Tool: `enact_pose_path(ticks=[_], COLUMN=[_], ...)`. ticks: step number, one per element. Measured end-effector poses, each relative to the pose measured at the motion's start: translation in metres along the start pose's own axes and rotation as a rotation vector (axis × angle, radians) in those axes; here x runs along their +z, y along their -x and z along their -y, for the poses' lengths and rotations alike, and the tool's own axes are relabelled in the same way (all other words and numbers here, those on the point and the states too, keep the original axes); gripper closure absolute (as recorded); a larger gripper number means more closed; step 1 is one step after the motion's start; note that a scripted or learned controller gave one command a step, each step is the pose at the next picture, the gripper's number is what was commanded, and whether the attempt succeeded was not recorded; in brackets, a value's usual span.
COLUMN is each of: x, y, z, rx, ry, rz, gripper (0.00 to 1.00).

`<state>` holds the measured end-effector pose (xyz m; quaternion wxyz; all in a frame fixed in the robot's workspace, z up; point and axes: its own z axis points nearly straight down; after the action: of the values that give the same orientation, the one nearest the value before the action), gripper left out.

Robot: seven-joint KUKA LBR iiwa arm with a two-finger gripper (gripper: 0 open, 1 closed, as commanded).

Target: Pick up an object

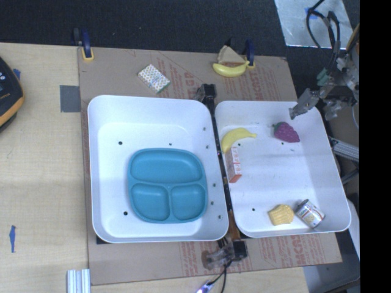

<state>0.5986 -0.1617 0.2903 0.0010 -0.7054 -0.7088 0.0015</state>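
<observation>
My gripper (303, 107) hangs over the right bin's (317, 163) far right corner; can't tell how it's set. Nearest obj: purple grape bunch (286, 132), small, knobbly, lying just below-left of me, apart from the tip. Yellow banana (236, 137) curves by the left wall w/ a red-white packet (234, 165) beside it. Near edge: yellow chunk (281, 214) just beside a small can (309, 213). Left bin (110, 121) holds a blue divided tray (167, 184).

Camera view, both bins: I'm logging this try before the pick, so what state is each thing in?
Blue plate: flat in left bin.
Banana: lying in right bin.
Red packet: lying at right bin's left wall.
Purple fruit: resting, ungripped.
Yellow piece: resting.
Can: on its side.
Gripper: above the bin's far edge.
</observation>
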Motion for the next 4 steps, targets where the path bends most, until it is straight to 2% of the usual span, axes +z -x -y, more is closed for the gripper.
enact_pose_path(ticks=[1, 2, 3, 4], x=[0.111, 0.189, 0.151, 0.195], y=[0.012, 0.023, 0.051, 0.018], z=[-0.018, -0.039, 0.022, -0.038], rx=[0.0, -0.002, 0.0, -0.001], ry=[-0.002, -0.003, 0.0, 0.0], rz=[0.0, 0.0, 0.001, 0.0], gripper=[0.0, 0.0, 0.0, 0.0])
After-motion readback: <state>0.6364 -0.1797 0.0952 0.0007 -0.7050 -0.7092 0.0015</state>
